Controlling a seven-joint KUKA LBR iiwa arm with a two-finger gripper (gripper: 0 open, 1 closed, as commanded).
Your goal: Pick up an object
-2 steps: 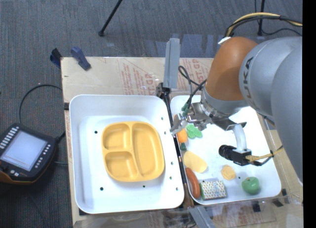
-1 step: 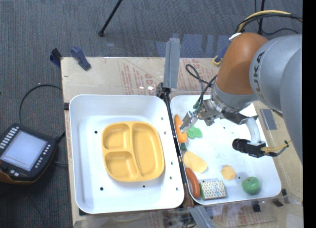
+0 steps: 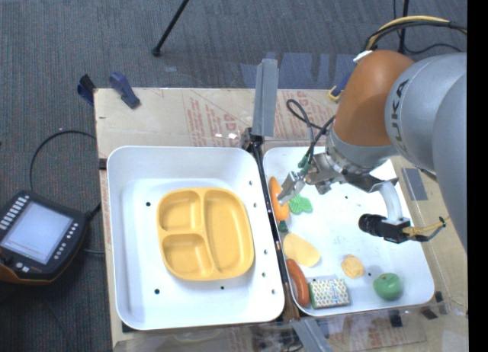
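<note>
The grey arm [image 3: 427, 107] with its orange band reaches in from the right over a worktop [image 3: 175, 118] covered in brown board. Two shallow white bins sit side by side on it. The left bin [image 3: 130, 190] carries a yellow divided plate [image 3: 204, 233] with three compartments, lying flat near the bin's middle.

The right bin [image 3: 358, 206] holds the small things. The gripper [image 3: 291, 188] hangs low over this bin's upper left part, pointing down and to the left. Its fingers [image 3: 287, 190] end just beside an orange carrot-like piece [image 3: 277, 200] that lies along the bin's left wall, and just above a small green leafy toy [image 3: 300, 206]. How far apart the fingers stand is hard to tell at this slant, and nothing can be seen gripped between them.

Lower in the same bin, a pale yellow oval piece [image 3: 301, 249] lies near the left wall. Below it a reddish sausage-shaped piece [image 3: 298, 282] rests in the bottom left corner, touching or nearly touching a small patterned box [image 3: 329, 292]. A little tan lump [image 3: 352, 267] sits near the middle of the bottom edge, and a green apple [image 3: 388, 286] sits in the bottom right corner, well apart from the gripper.

A handheld pendant with a screen [image 3: 34, 235] lies on the floor at the left.
</note>
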